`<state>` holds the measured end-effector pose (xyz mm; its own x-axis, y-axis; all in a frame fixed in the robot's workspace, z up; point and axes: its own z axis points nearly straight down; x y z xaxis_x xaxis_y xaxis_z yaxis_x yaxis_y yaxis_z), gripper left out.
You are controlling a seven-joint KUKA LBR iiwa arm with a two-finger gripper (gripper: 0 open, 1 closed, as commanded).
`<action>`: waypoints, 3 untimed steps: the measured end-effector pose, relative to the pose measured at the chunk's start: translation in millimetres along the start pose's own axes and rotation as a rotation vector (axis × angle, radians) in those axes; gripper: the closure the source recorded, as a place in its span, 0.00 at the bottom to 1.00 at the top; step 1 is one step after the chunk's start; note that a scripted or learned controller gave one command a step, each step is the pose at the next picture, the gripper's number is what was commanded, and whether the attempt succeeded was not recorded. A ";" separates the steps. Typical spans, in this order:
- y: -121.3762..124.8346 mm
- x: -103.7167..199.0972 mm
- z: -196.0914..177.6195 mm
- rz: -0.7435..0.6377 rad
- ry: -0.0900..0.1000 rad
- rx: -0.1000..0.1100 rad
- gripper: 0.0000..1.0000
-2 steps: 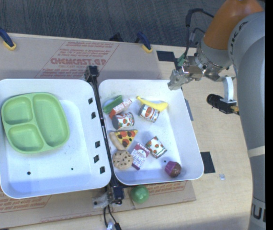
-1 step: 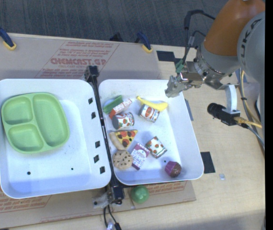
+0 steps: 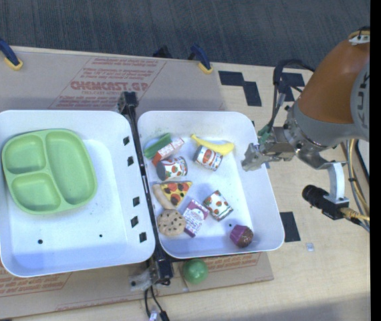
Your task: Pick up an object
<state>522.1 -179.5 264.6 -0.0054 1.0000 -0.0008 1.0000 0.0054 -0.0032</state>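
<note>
Toy food point(image 3: 192, 186) lay scattered in the right bin point(image 3: 265, 209): a banana point(image 3: 212, 144), small cans, a pizza slice point(image 3: 172, 193) and a cookie point(image 3: 170, 223). We saw the tool point(image 3: 254, 158) at that bin's right rim, holding nothing; how wide it stood we could not tell. A green plate point(image 3: 47, 170) sat in the left bin point(image 3: 17, 256).

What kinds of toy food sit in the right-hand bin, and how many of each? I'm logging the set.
Cans: 3
Banana: 1
Pizza slice: 1
Cookie: 1
Green-and-red packet: 1
Purple packet: 1
Dark red fruit: 1
Total: 9
</note>
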 end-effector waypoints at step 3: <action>134.5 -2.7 41.1 -0.002 0.001 0.000 1.00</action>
<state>656.5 -181.5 223.1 -0.0070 1.0000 0.0002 1.0000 0.0070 -0.0027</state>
